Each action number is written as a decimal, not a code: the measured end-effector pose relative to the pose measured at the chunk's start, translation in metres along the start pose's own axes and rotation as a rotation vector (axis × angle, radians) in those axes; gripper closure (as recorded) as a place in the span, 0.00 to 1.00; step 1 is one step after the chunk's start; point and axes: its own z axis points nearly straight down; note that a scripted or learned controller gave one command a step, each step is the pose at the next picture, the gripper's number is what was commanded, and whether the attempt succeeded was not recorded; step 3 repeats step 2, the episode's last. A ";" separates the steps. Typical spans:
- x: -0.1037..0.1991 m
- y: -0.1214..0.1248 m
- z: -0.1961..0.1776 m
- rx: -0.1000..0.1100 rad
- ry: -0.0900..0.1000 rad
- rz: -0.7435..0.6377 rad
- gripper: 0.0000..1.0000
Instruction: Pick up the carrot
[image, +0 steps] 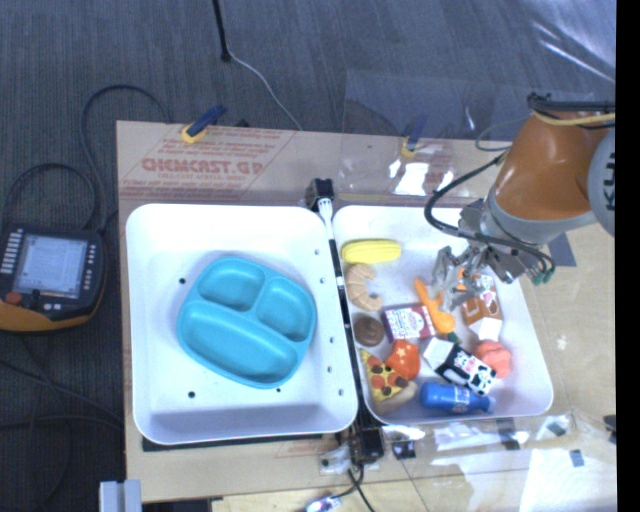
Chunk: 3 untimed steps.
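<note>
The carrot (434, 306) is a small orange stick lying slantwise in the middle of the right bin (528, 340), between a maroon-and-white packet and a brown carton. My gripper (460, 275) hangs just above and to the right of it, metal fingers pointing down-left and spread apart. Nothing sits between the fingers. The arm's orange band (545, 165) rises behind it at the upper right.
The right bin also holds a yellow banana (371, 250), a croissant (361, 285), a pizza slice (385, 378), a blue bottle (453, 399), a black-and-white cow toy (468, 370) and a pink ball (494, 355). A blue divided plate (247, 318) lies in the left bin (150, 300).
</note>
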 end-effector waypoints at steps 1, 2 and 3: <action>0.063 0.032 0.055 0.007 -0.013 -0.110 1.00; 0.007 0.077 -0.014 0.001 -0.009 -0.070 1.00; 0.007 0.077 -0.014 0.001 -0.009 -0.070 1.00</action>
